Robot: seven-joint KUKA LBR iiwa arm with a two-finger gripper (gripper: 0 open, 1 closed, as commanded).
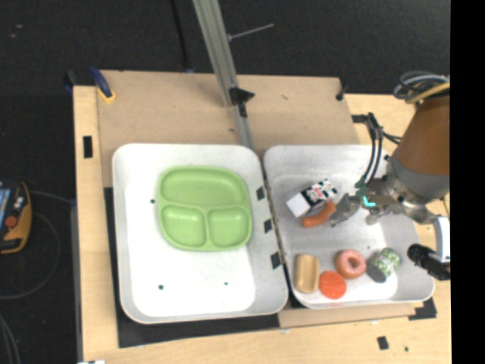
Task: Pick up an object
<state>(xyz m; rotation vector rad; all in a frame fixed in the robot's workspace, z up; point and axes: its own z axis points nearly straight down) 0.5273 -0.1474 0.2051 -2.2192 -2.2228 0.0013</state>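
The right bin (356,158) holds several small objects. A white and black box (312,195) lies beside an orange sausage-shaped piece (318,215). Nearer the front edge are a tan bread roll (305,272), a red-orange ball (332,285), a pink donut (350,263) and a green and white object (385,263). My gripper (359,212) hangs over the middle of this bin, just right of the sausage piece and above the donut. Its fingers stand open with nothing between them.
The left bin (136,279) carries a green divided plate (204,207). A grey metal post (220,59) slants up from between the bins at the back. The arm's orange band (428,135) and cables are at the right bin's right edge.
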